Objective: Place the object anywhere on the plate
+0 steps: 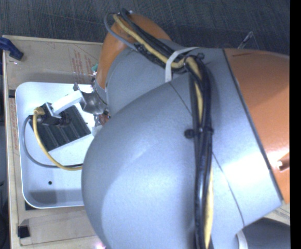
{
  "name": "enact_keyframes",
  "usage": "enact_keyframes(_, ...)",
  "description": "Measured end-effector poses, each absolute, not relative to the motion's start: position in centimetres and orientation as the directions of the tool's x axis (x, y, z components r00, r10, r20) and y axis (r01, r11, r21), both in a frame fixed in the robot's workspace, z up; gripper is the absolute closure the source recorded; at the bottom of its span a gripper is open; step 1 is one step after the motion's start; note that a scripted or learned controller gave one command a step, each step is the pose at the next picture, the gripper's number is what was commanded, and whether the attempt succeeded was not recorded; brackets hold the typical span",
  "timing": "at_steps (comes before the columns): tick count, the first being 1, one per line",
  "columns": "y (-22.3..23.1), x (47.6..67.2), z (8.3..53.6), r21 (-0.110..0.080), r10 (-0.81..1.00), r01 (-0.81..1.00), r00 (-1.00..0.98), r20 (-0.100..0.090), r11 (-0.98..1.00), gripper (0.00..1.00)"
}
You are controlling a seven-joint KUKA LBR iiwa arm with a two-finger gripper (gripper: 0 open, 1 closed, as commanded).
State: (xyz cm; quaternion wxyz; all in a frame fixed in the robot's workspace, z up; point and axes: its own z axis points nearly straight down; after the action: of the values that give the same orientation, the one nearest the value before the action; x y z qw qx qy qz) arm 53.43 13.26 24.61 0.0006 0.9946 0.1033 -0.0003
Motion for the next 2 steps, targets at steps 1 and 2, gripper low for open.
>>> enact_keyframes(1, 12.4, 56.7, 29.2, 0.001, 0.251, 0.251, 0.968, 0.000, -0.968, 1.00)
enact_keyframes(2, 16.0, 62.0, 31.4, 0.001, 0.271, 0.271, 0.962, 0.003, -0.962, 1.00)
